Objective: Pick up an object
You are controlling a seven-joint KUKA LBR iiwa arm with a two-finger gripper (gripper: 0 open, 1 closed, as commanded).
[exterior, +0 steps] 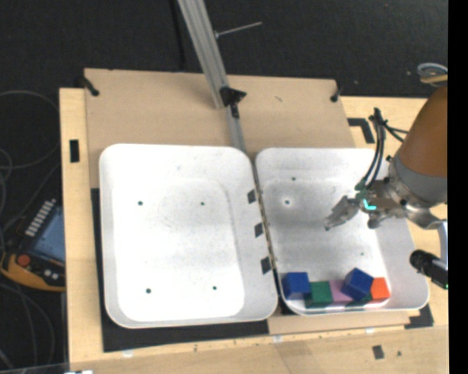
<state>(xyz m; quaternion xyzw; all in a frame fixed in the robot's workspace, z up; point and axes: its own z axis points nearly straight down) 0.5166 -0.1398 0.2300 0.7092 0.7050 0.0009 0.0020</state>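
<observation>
Approach step. Gripper (351,213) over right bin (312,170), fingers spread wide, nothing held. Blocks (339,287) at near wall; next: descend onto one.

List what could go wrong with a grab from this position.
1. The blocks, blue, green, purple, second blue and orange, sit packed together, so the fingers may find no gap.
2. They hug the near rim of the right bin, which may block the descent.
3. The gripper hangs well away from them.
</observation>
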